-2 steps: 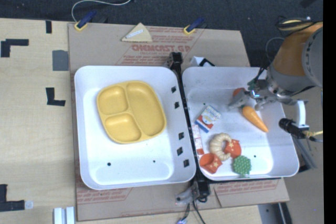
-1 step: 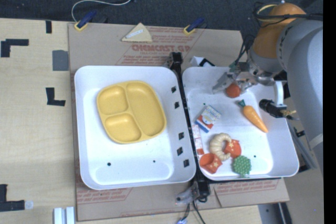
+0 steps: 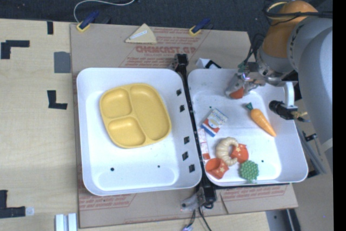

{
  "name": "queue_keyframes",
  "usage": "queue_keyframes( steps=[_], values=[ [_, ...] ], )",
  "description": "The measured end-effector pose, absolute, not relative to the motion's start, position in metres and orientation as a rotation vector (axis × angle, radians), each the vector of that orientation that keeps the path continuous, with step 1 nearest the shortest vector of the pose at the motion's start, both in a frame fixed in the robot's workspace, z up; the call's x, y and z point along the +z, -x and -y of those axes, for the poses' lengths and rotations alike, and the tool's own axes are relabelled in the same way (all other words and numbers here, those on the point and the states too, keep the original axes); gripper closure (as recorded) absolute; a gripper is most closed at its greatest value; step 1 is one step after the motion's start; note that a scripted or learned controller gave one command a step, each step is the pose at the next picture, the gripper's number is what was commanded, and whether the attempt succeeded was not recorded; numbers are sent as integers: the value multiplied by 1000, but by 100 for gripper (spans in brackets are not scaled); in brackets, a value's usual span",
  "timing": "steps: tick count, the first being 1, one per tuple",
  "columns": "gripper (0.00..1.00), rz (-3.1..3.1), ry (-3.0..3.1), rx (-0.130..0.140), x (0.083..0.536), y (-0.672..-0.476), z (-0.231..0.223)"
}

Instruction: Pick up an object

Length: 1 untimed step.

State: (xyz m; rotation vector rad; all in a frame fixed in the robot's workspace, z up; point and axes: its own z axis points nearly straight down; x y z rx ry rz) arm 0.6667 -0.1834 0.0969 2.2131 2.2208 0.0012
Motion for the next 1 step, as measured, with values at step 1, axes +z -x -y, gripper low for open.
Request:
queue_keyframes(
  steps=[1],
  values=[
    [100, -2224, -2218, 2, 86, -669, 127]
  ],
)
